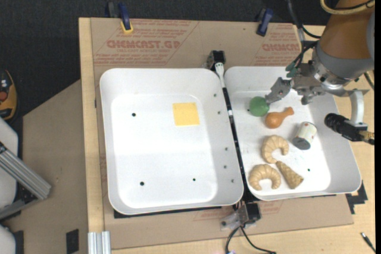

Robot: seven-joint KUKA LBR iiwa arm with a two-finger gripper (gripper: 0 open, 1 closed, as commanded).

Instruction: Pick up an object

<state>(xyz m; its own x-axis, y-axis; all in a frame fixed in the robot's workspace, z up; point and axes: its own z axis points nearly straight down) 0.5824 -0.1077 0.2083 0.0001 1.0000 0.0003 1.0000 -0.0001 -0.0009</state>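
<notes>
**Desk:** What lay in the two bins, and of what make?

**Photographer:** The left bin (119, 146), smooth white plastic with rounded corners, held one flat yellow square (186, 114), thin as a cheese slice. The right bin (342, 172) held six pieces: a round green object (258, 106), an orange drumstick-shaped piece (277, 118) touching it, two ridged tan croissants (275, 147) (264, 176), a tan cone (290, 174) with a waffle-like surface just beside the lower croissant, and a small white-and-grey cylinder (305, 134) lying tilted.

**Desk:** And the arm?

**Photographer:** It reached in from the right, grey with an orange band, its gripper (292, 88) low over the far part of the right bin, just above the green object. One finger (277, 91) slanted down toward that piece; nothing showed between the fingers, and how wide they stood could not be told.

**Desk:** Surroundings?

**Photographer:** Both bins sat on a brown board (178, 38) printed with red lettering, pinned by two blue clamps (124, 16) (265, 19) at its far edge. A black hinge strip (229, 122) ran between the bins, and dark carpet lay beyond.
</notes>
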